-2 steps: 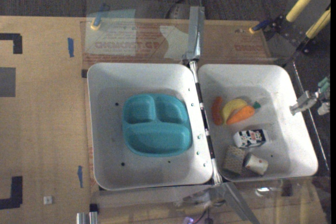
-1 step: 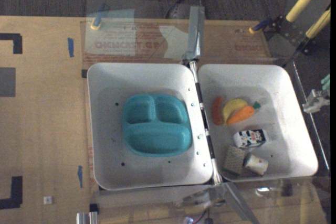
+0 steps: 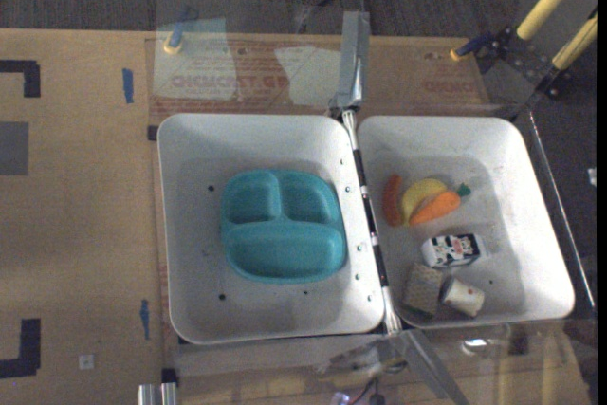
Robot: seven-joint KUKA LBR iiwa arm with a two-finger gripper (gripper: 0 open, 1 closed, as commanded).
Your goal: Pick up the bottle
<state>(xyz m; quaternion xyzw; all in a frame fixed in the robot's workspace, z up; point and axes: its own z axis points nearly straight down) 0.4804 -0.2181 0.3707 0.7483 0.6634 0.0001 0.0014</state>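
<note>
One bottle (image 3: pixel 452 248), one teal tray (image 3: pixel 282 225)

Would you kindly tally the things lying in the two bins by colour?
Teal: 1, the divided tray in the left bin.
Orange or red: 2, the carrot and a red piece in the right bin.
Yellow: 1, a rounded piece.
White with black: 1, the small carton.
Tan or cream: 2, a block and a small bottle-like thing.
Total: 7
</note>
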